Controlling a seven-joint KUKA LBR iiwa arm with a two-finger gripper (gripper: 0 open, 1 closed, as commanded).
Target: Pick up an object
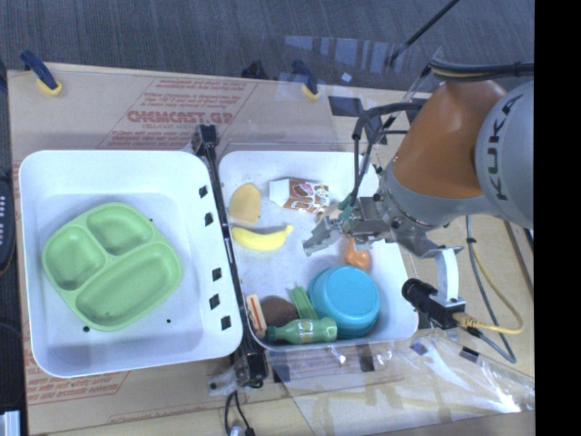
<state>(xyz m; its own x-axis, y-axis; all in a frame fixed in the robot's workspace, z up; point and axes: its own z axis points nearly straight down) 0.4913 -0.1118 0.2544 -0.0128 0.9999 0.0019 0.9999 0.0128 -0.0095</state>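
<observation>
While the arm reached into the right bin (386, 166), its gripper (329, 232) hung low just above the blue bowl (346, 300), and I could not tell its state, nor did I see any object carried in it. Candidates lay around that bowl: the orange piece (359, 259) touching its upper rim, the banana (261, 237) and yellow lemon (244, 203) up to its left, the green bottle (302, 331) at its lower left. I judged the step as the approach, so the next move called for choosing one object and descending over it.
</observation>
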